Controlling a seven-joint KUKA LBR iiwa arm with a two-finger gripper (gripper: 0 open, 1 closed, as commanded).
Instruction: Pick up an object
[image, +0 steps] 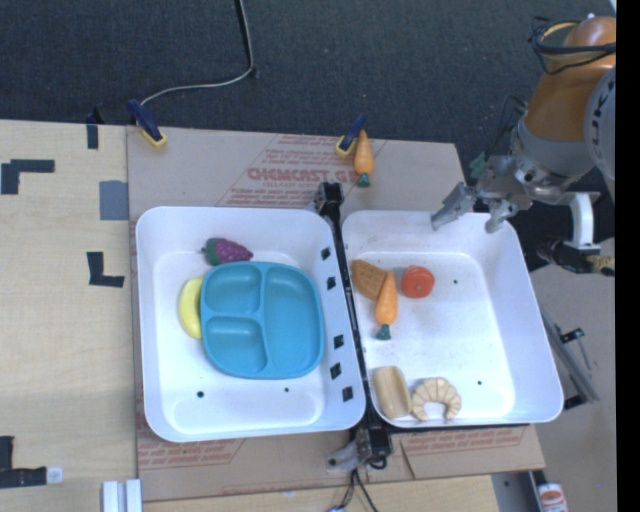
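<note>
Blue tray (263, 320), yellow banana (189, 308), purple grapes (228, 250), orange carrot (386, 300), red-orange tomato (418, 282), 2 white bins (165, 395).

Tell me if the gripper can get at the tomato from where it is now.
Probably yes. The gripper hovers over the right bin's far rim, and the tomato lies uncovered just below it, apart from the carrot beside it.

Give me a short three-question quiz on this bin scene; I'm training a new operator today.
1. True or false: the gripper holds the tomato.
2. Which bin holds the blue tray: A) left B) right?
3. What lies beside the croissant, at the right bin's near edge?

Key: 1. False; the gripper is over the bin's far rim, apart from the tomato. 2. A. 3. A bread roll.
</note>
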